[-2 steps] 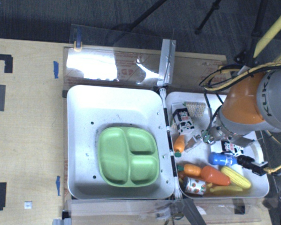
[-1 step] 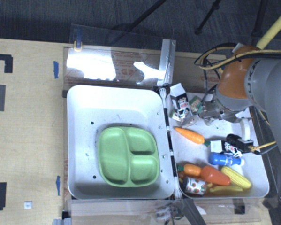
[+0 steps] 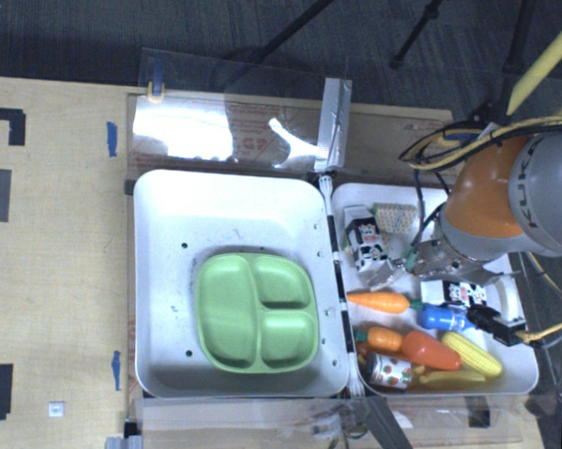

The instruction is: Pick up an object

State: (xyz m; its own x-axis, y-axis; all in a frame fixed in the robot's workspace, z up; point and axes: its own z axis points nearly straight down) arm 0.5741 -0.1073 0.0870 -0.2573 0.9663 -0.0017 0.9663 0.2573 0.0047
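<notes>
We see two white bins side by side on the bench (image 3: 45,253). The right bin (image 3: 522,377) is full of small toys. There is an orange carrot (image 3: 378,302) lying flat near the middle, with a blue bottle-like toy (image 3: 442,318) just beside it on the right. Below them lie a yellow corn cob (image 3: 471,356), a red-orange pepper shape (image 3: 430,352), a small orange piece (image 3: 384,340) and a little can (image 3: 391,372). They sit close, some touching. Near the top of this bin are a black-and-white toy (image 3: 365,238) and a tan woven square (image 3: 395,217).

The left bin (image 3: 169,204) holds a green tray (image 3: 256,311) with three parts.

The arm (image 3: 508,189) reaches in from the right, over the top half of the right bin. Its claw (image 3: 420,259) hangs low above the toys, just above the carrot and beside the black-and-white toy. We cannot tell if the claw is apart or together, and we see no toy in it. The arm covers part of the bin behind it.
</notes>
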